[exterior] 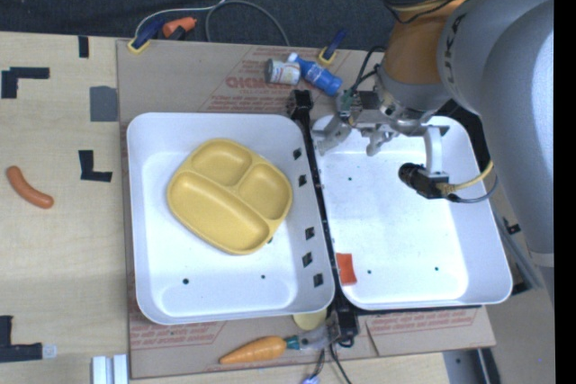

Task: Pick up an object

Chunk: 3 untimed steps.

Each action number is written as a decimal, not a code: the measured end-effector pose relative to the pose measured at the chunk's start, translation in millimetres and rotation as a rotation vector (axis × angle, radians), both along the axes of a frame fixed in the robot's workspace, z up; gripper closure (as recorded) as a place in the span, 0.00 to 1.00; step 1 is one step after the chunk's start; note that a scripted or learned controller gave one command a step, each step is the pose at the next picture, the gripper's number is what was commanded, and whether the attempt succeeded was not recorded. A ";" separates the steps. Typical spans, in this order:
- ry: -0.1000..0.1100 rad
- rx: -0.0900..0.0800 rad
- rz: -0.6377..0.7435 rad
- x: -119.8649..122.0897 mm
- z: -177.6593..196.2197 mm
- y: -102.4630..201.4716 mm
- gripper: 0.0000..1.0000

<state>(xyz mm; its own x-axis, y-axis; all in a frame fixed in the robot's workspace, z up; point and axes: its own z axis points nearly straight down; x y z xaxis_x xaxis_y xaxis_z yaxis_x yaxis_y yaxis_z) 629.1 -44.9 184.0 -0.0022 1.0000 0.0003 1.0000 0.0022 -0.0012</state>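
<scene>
Yellow, three-sectioned plastic plate [231, 194] lies tilted in the left bin [144, 220]; end effector [353, 137] fingers apart, unladen.

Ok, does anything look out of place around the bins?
Yes. A toy sausage lies left of the bins, a carrot below them, and a bottle above them. The left bin holds a tilted yellow plate.

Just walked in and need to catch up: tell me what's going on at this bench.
A grey and orange robot arm reaches in from the right, its gripper low over the far left corner of the right bin. Nothing can be seen between its fingers. The left bin holds a yellow divided plate. A toy carrot lies on the bench in front of the bins, a toy sausage lies far left, and a small bottle lies behind them.
</scene>
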 end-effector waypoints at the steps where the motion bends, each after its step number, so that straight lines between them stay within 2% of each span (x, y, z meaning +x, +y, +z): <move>1: 0.000 0.000 0.000 0.0 0.0 0.0 0.00; 3: 0.000 0.000 0.000 0.0 0.0 0.0 0.00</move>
